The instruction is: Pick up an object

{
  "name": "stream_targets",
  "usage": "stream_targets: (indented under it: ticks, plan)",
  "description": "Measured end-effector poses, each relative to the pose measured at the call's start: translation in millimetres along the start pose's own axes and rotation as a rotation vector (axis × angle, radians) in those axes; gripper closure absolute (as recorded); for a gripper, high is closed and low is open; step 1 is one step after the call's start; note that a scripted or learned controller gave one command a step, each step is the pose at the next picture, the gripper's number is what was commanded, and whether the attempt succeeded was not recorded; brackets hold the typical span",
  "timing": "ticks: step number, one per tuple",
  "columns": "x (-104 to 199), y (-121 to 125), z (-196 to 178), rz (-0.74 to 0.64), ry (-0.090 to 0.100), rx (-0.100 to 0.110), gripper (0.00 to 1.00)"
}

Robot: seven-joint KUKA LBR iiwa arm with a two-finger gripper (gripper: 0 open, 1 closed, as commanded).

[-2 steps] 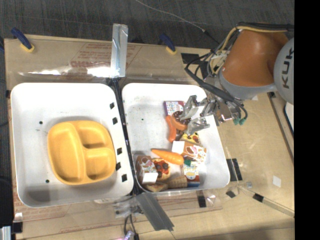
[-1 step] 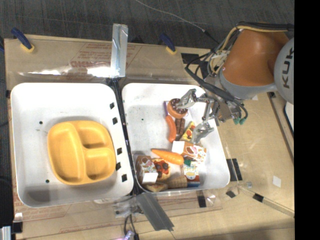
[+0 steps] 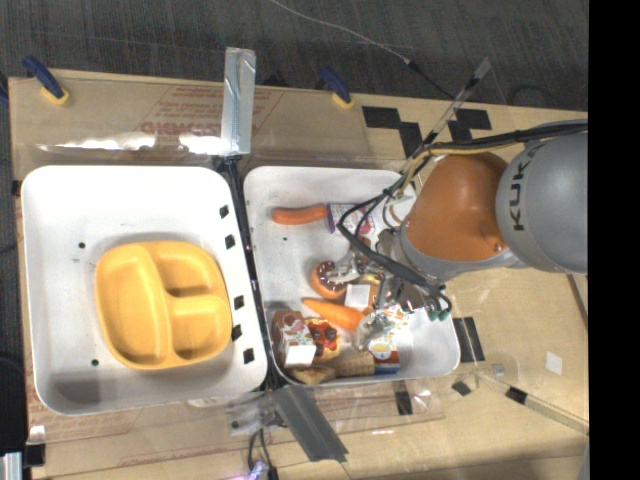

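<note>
The grey arm with its orange band (image 3: 455,213) reaches in from the right over the right-hand shallow white plastic bin (image 3: 300,183), and its two-finger gripper (image 3: 365,293) hangs low amid black cables above the clutter; from where I stand I cannot tell how it is set or whether it has anything.

Directly under and just left of the gripper lies a round reddish-brown toy like a doughnut (image 3: 327,276). Just below the gripper a bright orange plastic carrot (image 3: 335,314) lies at a slant. Near it toward the front wall sit a small dark packet with red and white print (image 3: 300,336) and a white and blue printed carton (image 3: 385,343), with a tan bread-like piece (image 3: 330,370) against the bin's front edge. Farther back from the gripper, near the bin's rear wall, rests a long orange-red sausage-shaped toy (image 3: 298,215).

Well away to the gripper's left, the other white bin (image 3: 50,218) holds a yellow plastic divided tray (image 3: 160,303).
</note>
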State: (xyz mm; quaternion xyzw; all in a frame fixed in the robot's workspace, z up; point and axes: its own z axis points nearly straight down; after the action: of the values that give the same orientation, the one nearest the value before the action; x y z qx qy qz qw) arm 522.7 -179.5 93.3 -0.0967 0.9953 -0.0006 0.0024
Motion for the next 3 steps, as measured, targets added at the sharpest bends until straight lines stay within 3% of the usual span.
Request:
stream_targets:
  ticks: [1,2,3]
  plan:
    - [7.5,57.6,0.9,-0.008,0.002,-0.002,0.00]
    - [-56.2,61.6,0.9,-0.056,0.002,-0.002,0.00]
    - [-20.2,74.2,2.2,0.014,0.006,-0.003,0.00]
